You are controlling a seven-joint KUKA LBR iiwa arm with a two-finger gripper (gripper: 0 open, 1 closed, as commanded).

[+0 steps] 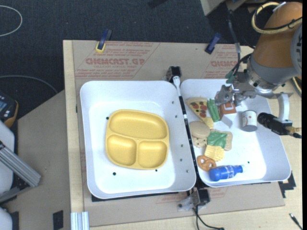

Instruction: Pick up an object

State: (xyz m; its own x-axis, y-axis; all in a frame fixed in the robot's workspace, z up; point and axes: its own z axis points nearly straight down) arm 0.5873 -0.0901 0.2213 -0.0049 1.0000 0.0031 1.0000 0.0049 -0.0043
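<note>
On the surface sit two shallow white bins side by side. The left bin holds a yellow divided plate, its long axis running roughly left to right. The right bin holds a cluster of small things along its left side: a pizza slice pointing toward the upper left, a round cookie, a green leafy piece, a yellow corn piece, a pretzel, and a blue bottle lying on its side, long axis left to right with its cap toward the right. A small silver can stands apart near the bin's middle. The end effector is low over the upper part of the right bin, just beside a green and an orange-red item; whether it is open or grips anything cannot be told.
</note>
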